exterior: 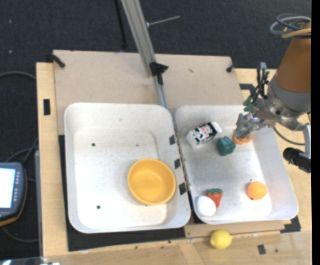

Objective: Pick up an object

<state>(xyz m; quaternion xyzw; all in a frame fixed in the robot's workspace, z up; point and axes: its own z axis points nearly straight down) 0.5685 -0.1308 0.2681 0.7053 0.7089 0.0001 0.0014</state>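
Camera view shows the hand (243, 135) low in the right white bin (270, 203), over a small orange piece (241, 141). Whether it grips, I cannot tell. A dark green block (225, 146) lies at its eight o'clock.

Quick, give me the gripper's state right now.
Gripper: cannot be told; it sits low in the right bin, over a small orange object.

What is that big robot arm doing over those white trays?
The grey and orange robot arm is reaching in from the right and has its gripper low in the right bin, right at a small orange thing beside a dark green block. It is trying to pick something up. A white carton, an orange ball, a white egg and a red toy lie there too. The left bin holds a yellow bowl, and a lemon sits on the bench.
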